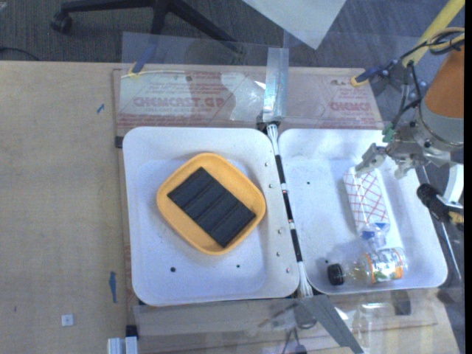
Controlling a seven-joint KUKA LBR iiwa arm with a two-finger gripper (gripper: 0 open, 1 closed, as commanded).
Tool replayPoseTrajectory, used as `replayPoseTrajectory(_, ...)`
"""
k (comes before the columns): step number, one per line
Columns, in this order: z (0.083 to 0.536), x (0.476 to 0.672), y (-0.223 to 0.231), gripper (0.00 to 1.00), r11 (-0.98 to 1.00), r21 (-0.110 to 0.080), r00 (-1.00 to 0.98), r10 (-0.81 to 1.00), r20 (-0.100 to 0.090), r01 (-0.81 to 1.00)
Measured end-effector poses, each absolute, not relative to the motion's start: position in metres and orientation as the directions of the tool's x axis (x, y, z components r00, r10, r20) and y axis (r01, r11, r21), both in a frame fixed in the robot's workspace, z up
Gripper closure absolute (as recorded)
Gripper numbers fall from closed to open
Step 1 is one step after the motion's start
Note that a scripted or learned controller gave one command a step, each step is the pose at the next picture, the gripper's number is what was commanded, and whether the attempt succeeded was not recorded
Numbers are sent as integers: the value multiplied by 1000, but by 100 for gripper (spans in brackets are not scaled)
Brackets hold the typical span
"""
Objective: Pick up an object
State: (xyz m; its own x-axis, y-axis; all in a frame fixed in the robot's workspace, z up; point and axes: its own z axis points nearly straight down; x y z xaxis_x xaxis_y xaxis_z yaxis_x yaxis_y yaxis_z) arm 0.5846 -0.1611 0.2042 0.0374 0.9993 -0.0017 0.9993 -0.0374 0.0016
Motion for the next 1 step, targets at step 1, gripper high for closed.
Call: replayPoseTrajectory(1, 113, 561, -148, 0, -84, 1, 84, 996, -1, 996)
